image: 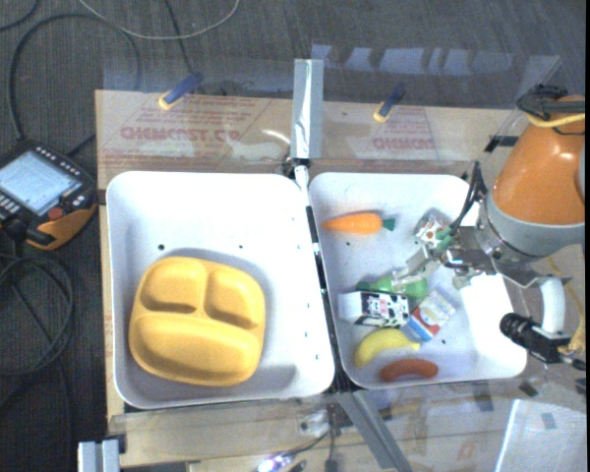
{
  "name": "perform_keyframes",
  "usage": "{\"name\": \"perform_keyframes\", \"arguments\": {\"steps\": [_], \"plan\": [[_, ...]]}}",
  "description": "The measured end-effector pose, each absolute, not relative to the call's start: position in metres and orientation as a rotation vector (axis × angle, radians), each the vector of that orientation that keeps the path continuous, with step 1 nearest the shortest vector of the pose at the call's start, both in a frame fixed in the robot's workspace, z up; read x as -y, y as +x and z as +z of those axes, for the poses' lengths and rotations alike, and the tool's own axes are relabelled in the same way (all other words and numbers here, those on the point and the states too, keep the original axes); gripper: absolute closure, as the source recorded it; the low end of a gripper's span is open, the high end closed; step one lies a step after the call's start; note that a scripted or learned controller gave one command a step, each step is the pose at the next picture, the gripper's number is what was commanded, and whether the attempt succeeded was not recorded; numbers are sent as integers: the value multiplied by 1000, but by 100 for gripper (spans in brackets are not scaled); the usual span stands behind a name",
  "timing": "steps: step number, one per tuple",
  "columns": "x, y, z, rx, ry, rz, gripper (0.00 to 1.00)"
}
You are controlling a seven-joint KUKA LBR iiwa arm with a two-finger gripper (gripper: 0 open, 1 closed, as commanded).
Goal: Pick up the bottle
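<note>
Bottle (397,286): green, lying in right bin (492,357), among carton (384,307), banana (385,344), sausage (409,369).
Gripper (425,257): low over bottle, perhaps touching; open or closed, impossible to tell.
Left bin (128,205): yellow tray (198,319).
Carrot (355,223): apart, near back wall.

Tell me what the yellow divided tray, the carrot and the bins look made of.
Yellow compartment tray: looks like moulded plastic, matte, with soft rounded edges and an even colour. Orange carrot with green top: probably plastic toy food, going by its smooth, uniform orange; rubber is possible. Two shallow white bins: apparently thin formed plastic, slightly glossy, with rounded corners; the look leaves painted metal open.
</note>
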State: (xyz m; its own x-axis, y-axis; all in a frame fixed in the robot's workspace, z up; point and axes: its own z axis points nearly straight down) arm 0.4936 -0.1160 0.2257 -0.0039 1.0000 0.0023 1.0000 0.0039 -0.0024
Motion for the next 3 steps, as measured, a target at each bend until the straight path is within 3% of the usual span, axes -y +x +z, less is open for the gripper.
{"name": "perform_keyframes", "arguments": {"steps": [1,2,3], "plan": [[172,542,131,2345,-2090,-2,0],[166,534,95,2268,-2177,-7,0],[130,491,91,2216,-2255,-18,0]]}}
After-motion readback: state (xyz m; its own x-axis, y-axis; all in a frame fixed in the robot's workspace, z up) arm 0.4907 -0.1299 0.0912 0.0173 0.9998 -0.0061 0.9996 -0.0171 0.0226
